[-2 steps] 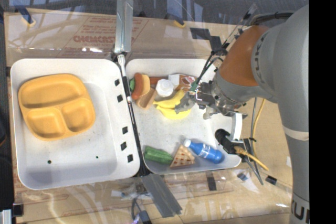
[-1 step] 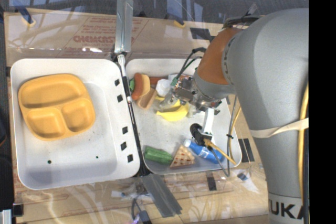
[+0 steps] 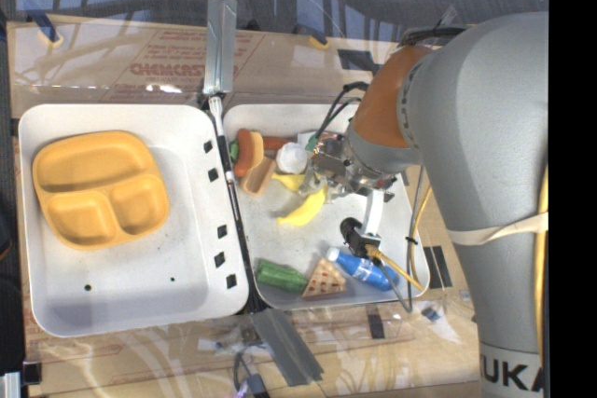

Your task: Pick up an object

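Note:
My gripper (image 3: 325, 167) hangs low over the upper middle of the right bin (image 3: 401, 228), under the grey arm with its orange band. Just left of it lie a white rounded object (image 3: 291, 158) and a hot dog in a bun (image 3: 253, 160). A yellow banana (image 3: 304, 209) lies right below the gripper. Along the bin's front sit a green cucumber-like piece (image 3: 280, 275), a tan waffle-patterned wedge (image 3: 325, 281) and a blue bottle (image 3: 365, 270). The arm hides the bin's upper right part.
The left bin (image 3: 177, 284) holds a yellow divided plate (image 3: 98, 186) in its upper left. A metal divider strip (image 3: 220, 42) runs between the bins at the back. Cables and a black fitting (image 3: 354, 229) hang by the banana.

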You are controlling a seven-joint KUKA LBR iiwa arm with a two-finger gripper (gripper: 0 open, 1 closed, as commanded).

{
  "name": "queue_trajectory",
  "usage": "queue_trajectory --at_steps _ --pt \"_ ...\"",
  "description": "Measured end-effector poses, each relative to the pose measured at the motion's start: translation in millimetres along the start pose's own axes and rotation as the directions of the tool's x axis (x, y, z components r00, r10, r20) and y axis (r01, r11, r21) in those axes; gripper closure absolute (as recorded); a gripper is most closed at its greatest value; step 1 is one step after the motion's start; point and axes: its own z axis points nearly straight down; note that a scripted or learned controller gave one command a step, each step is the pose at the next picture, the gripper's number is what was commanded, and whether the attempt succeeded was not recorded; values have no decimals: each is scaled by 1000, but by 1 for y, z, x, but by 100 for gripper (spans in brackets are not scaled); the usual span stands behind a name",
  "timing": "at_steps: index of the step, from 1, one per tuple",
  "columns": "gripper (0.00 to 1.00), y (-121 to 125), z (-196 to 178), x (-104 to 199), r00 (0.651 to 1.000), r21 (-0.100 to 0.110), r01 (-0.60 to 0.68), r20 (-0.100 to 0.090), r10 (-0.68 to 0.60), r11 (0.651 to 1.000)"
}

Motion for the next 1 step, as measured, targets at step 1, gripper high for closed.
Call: queue_trajectory --at_steps 1 --pt "100 -25 -114 61 984 -8 -177 -5 177 984"
